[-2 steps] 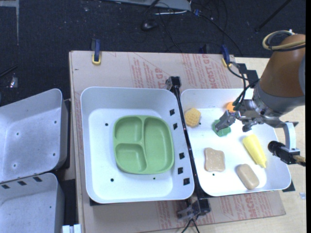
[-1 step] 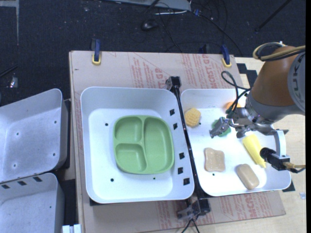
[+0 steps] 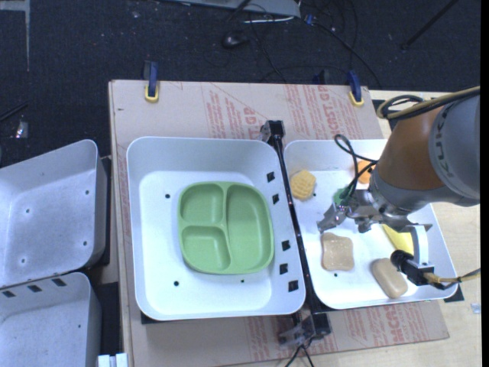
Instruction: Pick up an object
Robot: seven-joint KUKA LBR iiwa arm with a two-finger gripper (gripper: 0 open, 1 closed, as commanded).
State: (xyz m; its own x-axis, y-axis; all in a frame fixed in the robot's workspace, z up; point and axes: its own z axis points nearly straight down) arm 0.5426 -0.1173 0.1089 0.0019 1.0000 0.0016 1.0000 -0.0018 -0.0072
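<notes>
The right bin (image 3: pixel 328 297) holds a tan bread slice (image 3: pixel 337 252), a round waffle-like yellow biscuit (image 3: pixel 303 183), a beige potato-shaped piece (image 3: pixel 389 277), a yellow banana-like piece (image 3: pixel 399 238) and an orange piece (image 3: pixel 364 173) partly hidden by the arm. My gripper (image 3: pixel 338 214) hangs low over the bin's middle, just above the bread slice's upper edge and to the right of the biscuit. Nothing shows between its tips.
The left bin (image 3: pixel 153 281) holds a green three-compartment plate (image 3: pixel 227 228). A black divider (image 3: pixel 290 220) runs between the bins. The arm's orange band and grey body (image 3: pixel 420 163) cover the right bin's far right. White trays (image 3: pixel 46 212) lie off the bench at left.
</notes>
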